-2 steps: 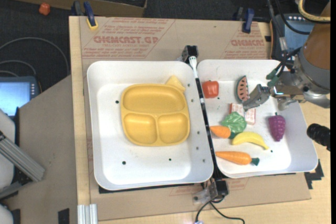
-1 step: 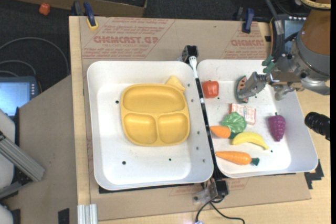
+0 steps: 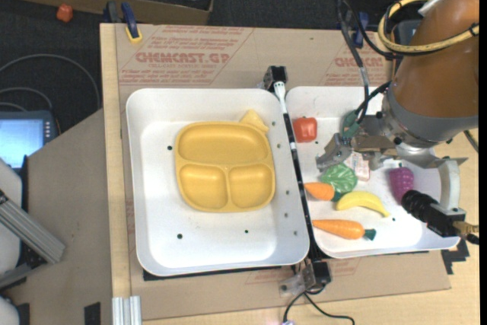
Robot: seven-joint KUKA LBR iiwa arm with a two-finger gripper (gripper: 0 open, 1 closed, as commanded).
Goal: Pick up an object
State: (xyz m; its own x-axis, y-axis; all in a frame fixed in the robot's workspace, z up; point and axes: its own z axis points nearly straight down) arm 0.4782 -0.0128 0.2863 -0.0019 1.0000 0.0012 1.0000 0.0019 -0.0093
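Observation:
The right bin [image 3: 396, 240] holds several toy foods: a red block [image 3: 304, 129], a green leafy piece [image 3: 340, 177], a short orange piece [image 3: 319, 192], a yellow banana [image 3: 362, 201], a long carrot [image 3: 342, 228] and a purple eggplant [image 3: 401, 180]. My gripper [image 3: 344, 152] hangs low over the middle of this bin, just above the green piece and right of the red block. A small white and pink item [image 3: 362, 167] lies partly hidden under it. I see nothing clearly held.
The left bin [image 3: 152, 224] carries a yellow divided plate [image 3: 225, 165] with a small yellow piece [image 3: 254, 119] at its far right corner. The arm's orange band and cables [image 3: 441, 34] loom over the right bin's far side. A black fitting [image 3: 426, 213] juts over its right rim.

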